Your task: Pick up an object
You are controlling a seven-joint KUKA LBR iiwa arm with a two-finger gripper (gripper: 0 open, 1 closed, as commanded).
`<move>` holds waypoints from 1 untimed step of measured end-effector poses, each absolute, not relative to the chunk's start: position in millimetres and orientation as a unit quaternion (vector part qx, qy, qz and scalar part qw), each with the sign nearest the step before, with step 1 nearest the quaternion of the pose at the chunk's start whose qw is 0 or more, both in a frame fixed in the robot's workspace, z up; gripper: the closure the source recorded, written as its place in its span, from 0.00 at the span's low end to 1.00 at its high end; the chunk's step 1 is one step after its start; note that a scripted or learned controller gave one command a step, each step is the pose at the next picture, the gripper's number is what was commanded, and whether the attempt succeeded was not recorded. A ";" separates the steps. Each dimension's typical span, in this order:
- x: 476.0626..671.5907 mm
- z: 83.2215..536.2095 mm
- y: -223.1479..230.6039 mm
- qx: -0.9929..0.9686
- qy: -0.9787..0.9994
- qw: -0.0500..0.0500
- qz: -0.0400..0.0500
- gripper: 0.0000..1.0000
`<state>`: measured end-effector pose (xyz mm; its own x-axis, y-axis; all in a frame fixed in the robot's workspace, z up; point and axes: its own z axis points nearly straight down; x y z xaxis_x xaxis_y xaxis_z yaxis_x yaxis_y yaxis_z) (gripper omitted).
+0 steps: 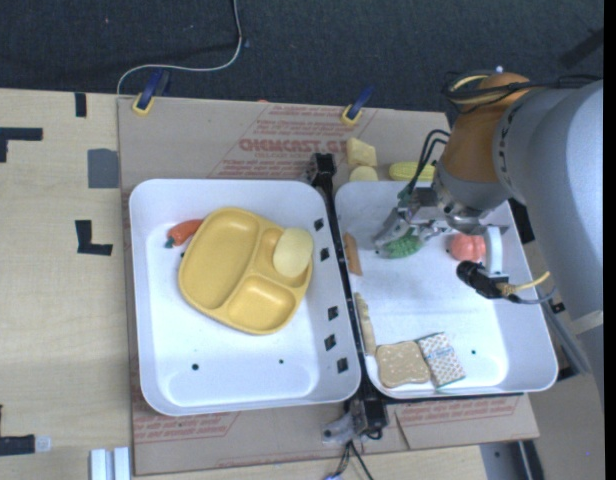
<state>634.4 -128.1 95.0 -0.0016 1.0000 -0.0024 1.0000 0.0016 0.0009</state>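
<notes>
Bins: 2 shallow white bins are sitting side by side on a cardboard sheet (288,138); the left bin (158,368) is filling the middle of the frame and the right bin (518,363) is lying toward the right.
Left bin contents: 1 yellow divided tray (228,278) is lying tilted in the upper half, 1 pale yellow round object (293,251) is resting on the tray's upper right corner, and 1 orange carrot-like piece (184,231) is peeking out from under the tray's upper left edge.
Right bin contents: 1 green object (400,245) is lying in the upper left part, 1 pink-red object (467,245) is lying to its right, and 1 tan cracker-like square (402,364) and 1 small blue-white patterned packet (443,358) are touching each other at the lower edge.
Outside the bins: 3 yellowish pieces are sitting on the cardboard just above the right bin, namely 1 pale block (361,152), 1 pale round piece (363,175) and 1 corn-like piece (408,171).
Clamps: 2 blue-and-yellow clips (146,96) are gripping the cardboard's upper edge.
Arm: 1 grey arm with an orange band (478,143) is reaching in from the right of the frame.
Gripper: 1 gripper (400,226) is hanging directly over the green object, at or just above it; how far its fingers are spread, and whether anything is between them, I cannot tell.
Cable: 1 white cable (223,28) is trailing across the dark floor at the top.
</notes>
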 end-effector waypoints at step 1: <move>624.6 190.8 -58.6 0.704 0.710 0.002 0.003 1.00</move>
